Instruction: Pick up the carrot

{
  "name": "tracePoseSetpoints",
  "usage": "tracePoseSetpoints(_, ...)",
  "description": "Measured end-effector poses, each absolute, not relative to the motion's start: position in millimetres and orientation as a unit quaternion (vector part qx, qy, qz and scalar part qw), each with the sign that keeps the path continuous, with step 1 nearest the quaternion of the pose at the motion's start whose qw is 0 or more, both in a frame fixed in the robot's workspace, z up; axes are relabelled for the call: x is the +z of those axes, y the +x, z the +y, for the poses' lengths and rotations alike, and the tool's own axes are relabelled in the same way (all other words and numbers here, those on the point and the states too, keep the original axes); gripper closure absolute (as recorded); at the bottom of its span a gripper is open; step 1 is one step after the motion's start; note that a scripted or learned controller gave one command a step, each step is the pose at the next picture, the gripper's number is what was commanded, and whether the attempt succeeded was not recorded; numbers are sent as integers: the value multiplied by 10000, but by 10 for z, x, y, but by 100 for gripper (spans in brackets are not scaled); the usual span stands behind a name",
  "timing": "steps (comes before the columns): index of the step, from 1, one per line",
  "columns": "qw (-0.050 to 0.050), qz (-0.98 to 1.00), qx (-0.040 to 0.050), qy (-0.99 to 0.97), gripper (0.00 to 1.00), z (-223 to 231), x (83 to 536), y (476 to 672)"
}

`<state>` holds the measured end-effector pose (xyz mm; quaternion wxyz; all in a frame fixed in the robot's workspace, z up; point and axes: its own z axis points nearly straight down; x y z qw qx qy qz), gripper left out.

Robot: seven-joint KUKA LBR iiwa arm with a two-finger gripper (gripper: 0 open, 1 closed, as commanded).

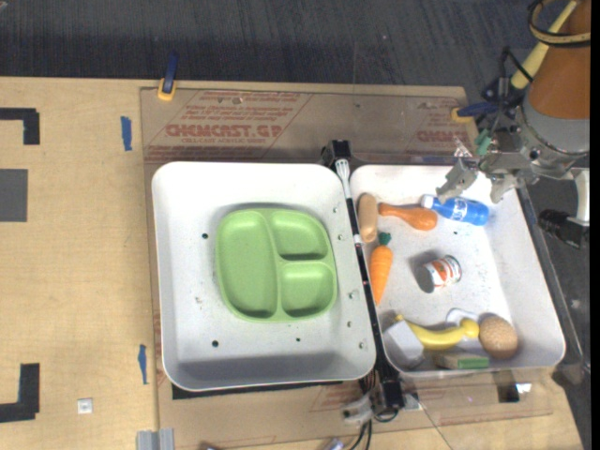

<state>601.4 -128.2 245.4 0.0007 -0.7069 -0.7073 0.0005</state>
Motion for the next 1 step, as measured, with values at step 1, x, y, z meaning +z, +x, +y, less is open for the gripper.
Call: tracePoseSetpoints(1, -30, -6488, -21, -7610, 0, -978, 967, 5824)
